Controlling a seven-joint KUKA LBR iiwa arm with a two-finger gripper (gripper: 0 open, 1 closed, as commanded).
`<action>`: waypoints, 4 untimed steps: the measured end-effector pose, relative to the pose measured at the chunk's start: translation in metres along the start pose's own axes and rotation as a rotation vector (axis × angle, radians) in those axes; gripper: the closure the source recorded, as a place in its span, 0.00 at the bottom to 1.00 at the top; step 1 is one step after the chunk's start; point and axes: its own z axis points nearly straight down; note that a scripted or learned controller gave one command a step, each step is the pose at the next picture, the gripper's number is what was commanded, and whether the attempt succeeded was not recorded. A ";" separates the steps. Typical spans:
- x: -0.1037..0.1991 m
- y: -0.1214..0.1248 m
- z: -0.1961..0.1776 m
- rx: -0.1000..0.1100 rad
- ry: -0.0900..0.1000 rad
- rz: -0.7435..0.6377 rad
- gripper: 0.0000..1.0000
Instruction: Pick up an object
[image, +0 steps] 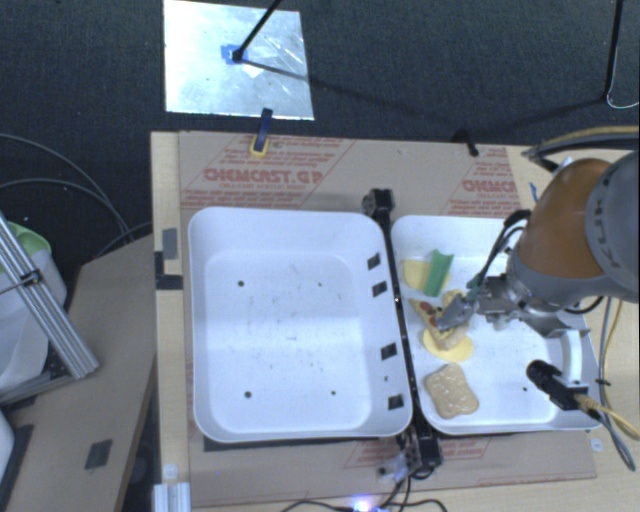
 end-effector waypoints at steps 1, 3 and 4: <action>0.010 -0.018 0.061 0.002 0.004 -0.005 0.00; 0.048 -0.013 -0.046 -0.006 0.005 -0.013 0.00; 0.003 -0.047 0.059 0.008 0.003 0.000 0.00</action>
